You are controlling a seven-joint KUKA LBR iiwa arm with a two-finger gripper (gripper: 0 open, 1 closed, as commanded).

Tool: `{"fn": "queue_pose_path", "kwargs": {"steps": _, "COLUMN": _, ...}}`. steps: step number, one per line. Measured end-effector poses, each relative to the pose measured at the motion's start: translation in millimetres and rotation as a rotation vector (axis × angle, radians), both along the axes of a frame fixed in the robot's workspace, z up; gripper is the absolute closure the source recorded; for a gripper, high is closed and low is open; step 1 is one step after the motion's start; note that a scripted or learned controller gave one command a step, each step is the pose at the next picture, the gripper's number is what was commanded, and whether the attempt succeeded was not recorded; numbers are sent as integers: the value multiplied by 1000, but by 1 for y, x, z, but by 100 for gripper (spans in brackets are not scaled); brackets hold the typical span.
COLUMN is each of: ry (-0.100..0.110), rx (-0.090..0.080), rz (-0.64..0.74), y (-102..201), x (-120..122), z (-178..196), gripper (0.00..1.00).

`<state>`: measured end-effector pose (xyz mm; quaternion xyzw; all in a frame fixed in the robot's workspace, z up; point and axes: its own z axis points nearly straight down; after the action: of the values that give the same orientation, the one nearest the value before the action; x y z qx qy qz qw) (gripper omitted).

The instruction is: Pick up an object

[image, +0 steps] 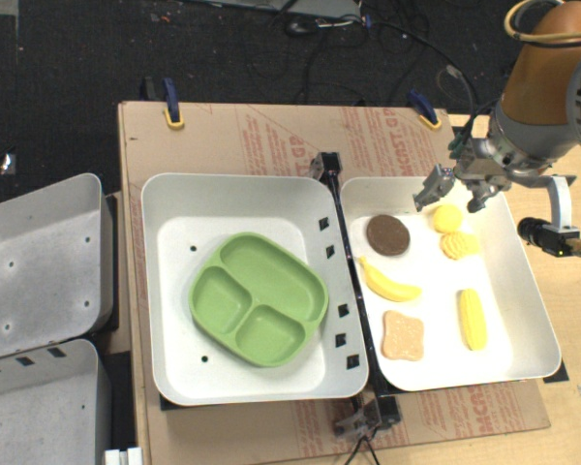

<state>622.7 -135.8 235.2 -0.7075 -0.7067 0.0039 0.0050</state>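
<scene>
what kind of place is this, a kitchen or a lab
Likely a robotics lab, not a kitchen: a robot arm's pincer hangs over a white bin of toy food, on a clamped board, with loose cables behind.

1. A single fixed camera looks down from above the bench at a slant, facing its far edge, which lies toward the top of the frame.
2. It stands far enough back to take in both white bins whole: the left bin fills the centre of the frame, the right bin the centre right.
3. Dark floor with cables crosses the top of the frame, beyond the bench.
4. The arm enters at the upper right corner, cut off by the frame edge.
5. Grey panels sit at the lower left, partly out of frame.
</scene>
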Motion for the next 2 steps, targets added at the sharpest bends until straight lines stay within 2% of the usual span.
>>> {"fn": "queue_pose_path", "kwargs": {"steps": 1, "ry": -13, "rx": -2, "rz": 2, "y": 0, "x": 3, "z": 8, "gripper": 0}}
{"fn": "queue_pose_path", "kwargs": {"steps": 2, "ry": -7, "rx": -1, "rz": 1, "y": 7, "x": -6, "z": -45, "gripper": 0}}
